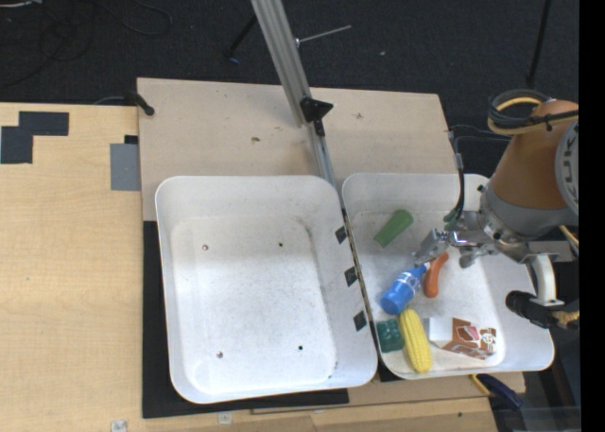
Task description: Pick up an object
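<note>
The counter [236, 137] carries two white bins, and the action is all on one side. The left bin [246, 288] bears nothing to pick; the right bin [529, 350] holds every candidate.

The arm [529, 175] reaches in over the right bin, and its end effector [444, 249] hovers low at the cluster's upper edge, close to the carrot. Whether it is released or clenched, I cannot tell from here (the metal parts blur together), and nothing is plainly held.

Largest first: the corn [414, 340] lies lengthwise near the front wall, likely hard plastic, light and bumpy, so a grip across its middle should bite well. The card [468, 337], just right of it, lies flat and thin, probably poor for pinching.

The blue bottle [404, 289] lies tilted, touching the carrot [434, 277]; smooth and round, it may roll or slip, so across the body is my pick. The green piece [393, 227] sits apart near the back, an open target. Smallest, the dark green block [388, 334] hugs the divider, awkward for clearance.
</note>
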You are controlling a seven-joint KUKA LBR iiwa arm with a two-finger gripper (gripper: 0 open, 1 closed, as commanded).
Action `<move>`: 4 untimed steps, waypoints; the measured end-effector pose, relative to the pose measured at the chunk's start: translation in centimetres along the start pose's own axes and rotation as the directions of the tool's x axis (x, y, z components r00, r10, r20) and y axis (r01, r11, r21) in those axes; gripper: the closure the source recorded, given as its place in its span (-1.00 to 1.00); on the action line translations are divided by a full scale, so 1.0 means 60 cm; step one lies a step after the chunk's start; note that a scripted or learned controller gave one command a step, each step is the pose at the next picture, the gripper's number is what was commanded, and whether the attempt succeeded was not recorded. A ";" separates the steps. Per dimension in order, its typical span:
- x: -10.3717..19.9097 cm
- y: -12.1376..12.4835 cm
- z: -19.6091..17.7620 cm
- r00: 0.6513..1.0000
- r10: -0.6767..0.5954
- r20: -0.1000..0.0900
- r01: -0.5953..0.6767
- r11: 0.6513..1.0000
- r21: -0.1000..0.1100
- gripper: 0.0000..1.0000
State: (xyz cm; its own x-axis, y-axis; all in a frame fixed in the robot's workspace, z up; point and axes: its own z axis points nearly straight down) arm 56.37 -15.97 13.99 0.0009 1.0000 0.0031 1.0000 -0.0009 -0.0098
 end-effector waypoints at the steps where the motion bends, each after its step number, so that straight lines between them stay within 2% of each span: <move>1: 0.000 0.002 0.081 1.000 0.002 0.003 -0.002 1.000 -0.010 -1.00; 2: -0.001 0.001 0.063 1.000 0.008 0.002 -0.008 1.000 -0.009 1.00; 4: 0.003 0.000 -0.147 1.000 -0.002 0.004 0.002 1.000 -0.014 1.00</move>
State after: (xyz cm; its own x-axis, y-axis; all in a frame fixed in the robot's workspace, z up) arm 56.43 -15.82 22.82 -0.0009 1.0000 -0.0013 1.0000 0.0009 0.0045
